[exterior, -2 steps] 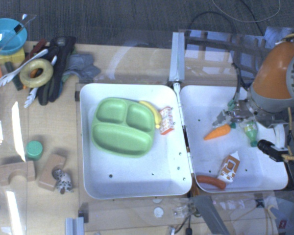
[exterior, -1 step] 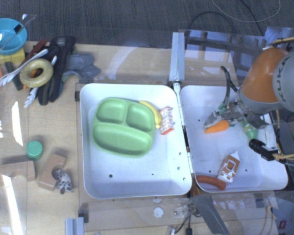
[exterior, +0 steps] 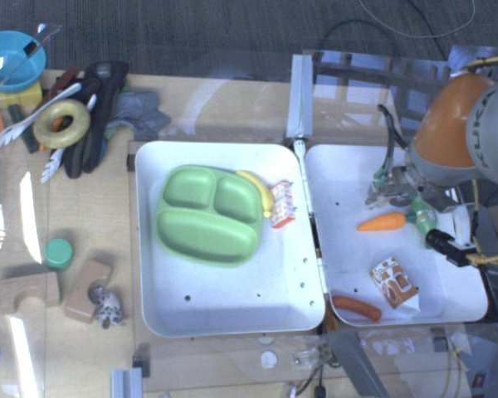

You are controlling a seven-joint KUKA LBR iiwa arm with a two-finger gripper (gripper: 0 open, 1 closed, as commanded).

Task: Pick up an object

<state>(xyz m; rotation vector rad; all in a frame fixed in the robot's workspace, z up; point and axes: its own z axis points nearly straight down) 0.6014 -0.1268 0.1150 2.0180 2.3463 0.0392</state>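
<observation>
Green divided plate point(exterior: 207, 214) matt plastic; bins point(exterior: 232, 313) smooth white plastic; bench point(exterior: 83, 222) pale wood.

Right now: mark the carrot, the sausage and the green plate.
carrot point(exterior: 382, 222), camera view, middle of its orange body.
sausage point(exterior: 356, 308), camera view, middle of its length.
green plate point(exterior: 207, 214), camera view, ridge between its compartments.

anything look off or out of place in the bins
Nothing looks spilled or damaged. The green plate lies upside down in the left bin, partly covering a banana. The sausage sits hard against the right bin's front rim.
</observation>
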